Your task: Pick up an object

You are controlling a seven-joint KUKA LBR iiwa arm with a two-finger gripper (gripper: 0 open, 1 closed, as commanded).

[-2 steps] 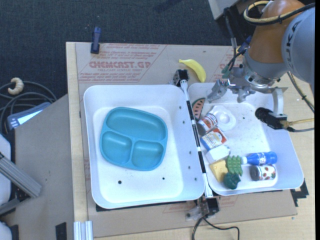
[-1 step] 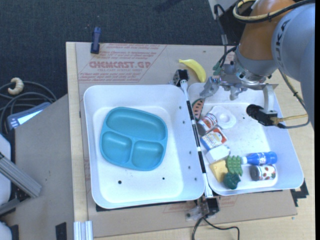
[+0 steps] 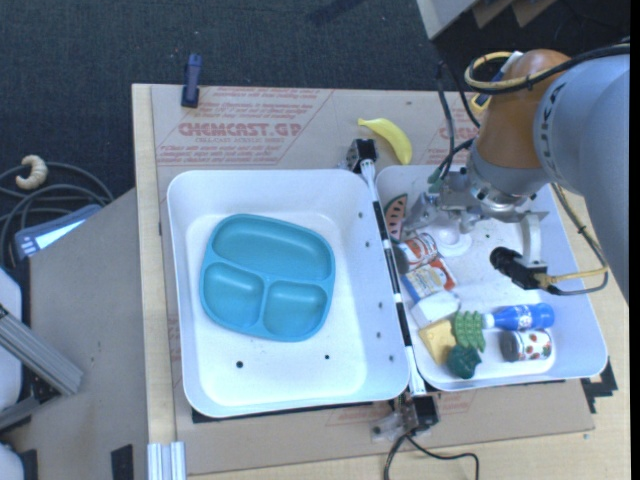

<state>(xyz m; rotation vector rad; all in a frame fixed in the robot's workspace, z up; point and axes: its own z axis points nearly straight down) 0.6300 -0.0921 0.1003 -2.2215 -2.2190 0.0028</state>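
The arm comes in from the right, its orange band above the right bin (image 3: 585, 353). My gripper (image 3: 445, 223) reaches down into the upper left part of that bin, just above a red and white packet (image 3: 420, 258). Whether anything sits between the fingers is hidden by the wrist. Lower in the bin lie a white block (image 3: 435, 308), a yellow sponge (image 3: 437, 340), a green broccoli toy (image 3: 466, 340), a blue and white bottle (image 3: 522, 317) and a small red-dotted can (image 3: 527, 346). A watermelon slice toy (image 3: 397, 211) lies by the bin's left wall.
The left bin (image 3: 190, 198) holds a blue divided plate (image 3: 267, 276). A yellow banana (image 3: 389, 136) rests on the cardboard behind the bins. A blue clip (image 3: 191, 78) stands at the bench's back left edge. A black cable plug (image 3: 515, 266) hangs over the right bin.
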